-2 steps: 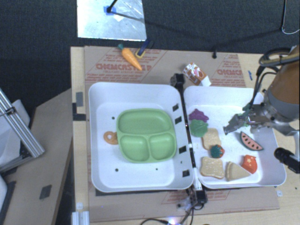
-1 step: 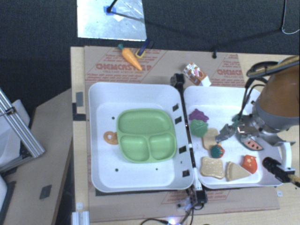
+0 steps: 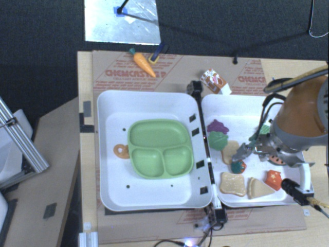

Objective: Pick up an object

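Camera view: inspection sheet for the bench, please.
Surface: bench with cardboard sheet, left bin, right bin.
Job's things: right bin holds purple-green toy, bread slice, wedge, red toy.
Clutter: green tray and orange ring in left bin; toy carrot and packet on cardboard.
Grippers: hand low over a small green-red toy; grasp unclear.
Cables: black cable along arm.
Surroundings: foil sheet on dark floor.

The hand [image 3: 241,157] hangs low in the right bin [image 3: 241,104], seemingly touching a small green-and-red toy [image 3: 237,165].
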